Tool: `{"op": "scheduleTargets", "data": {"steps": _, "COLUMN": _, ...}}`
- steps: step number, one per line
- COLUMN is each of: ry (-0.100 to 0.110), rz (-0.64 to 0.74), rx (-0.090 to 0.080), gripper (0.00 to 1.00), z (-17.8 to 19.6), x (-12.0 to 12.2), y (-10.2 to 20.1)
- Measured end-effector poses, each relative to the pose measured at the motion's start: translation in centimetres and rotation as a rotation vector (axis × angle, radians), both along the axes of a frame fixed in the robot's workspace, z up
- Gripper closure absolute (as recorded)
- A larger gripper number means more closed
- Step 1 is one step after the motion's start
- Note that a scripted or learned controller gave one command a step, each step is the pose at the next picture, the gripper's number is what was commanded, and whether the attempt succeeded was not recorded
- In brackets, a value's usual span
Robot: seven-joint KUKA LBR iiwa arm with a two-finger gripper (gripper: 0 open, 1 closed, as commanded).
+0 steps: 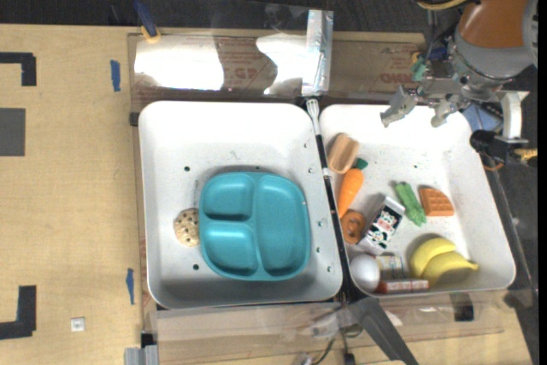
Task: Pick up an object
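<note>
In right bin (491, 184) near edge I see banana (438, 259), egg (365, 272); mid-bin carrot (349, 188), waffle (436, 201). At far edge my gripper (419, 113) hovers, fingers apart, nothing between. Pick not yet started; descent, grasp, lift all remain.

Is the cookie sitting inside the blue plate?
No, the cookie lies on the white bin's floor, against the left edge of the blue plate.

A teal divided plate (255, 223) sits in the left bin (162, 132) beside a cookie (186, 227), on the tabletop (68, 209).
</note>
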State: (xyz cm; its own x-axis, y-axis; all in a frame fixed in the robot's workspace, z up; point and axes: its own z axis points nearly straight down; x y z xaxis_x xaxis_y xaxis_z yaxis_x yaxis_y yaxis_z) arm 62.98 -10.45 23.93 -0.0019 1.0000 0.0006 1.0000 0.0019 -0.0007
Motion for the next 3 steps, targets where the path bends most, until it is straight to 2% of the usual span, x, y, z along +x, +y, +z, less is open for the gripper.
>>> {"op": "scheduleTargets", "data": {"steps": 1, "ry": 0.007, "rz": 0.036, "rx": 0.001, "gripper": 0.00, "z": -8.3, "x": -5.6, "y": 1.1}}
{"op": "scheduleTargets", "data": {"steps": 2, "ry": -0.012, "rz": -0.133, "rx": -0.002, "gripper": 0.00, "z": -12.5, "x": -14.1, "y": -2.3}}
{"op": "scheduleTargets", "data": {"steps": 3, "ry": -0.006, "rz": 0.084, "rx": -0.001, "gripper": 0.00, "z": -15.2, "x": -10.1, "y": -5.8}}
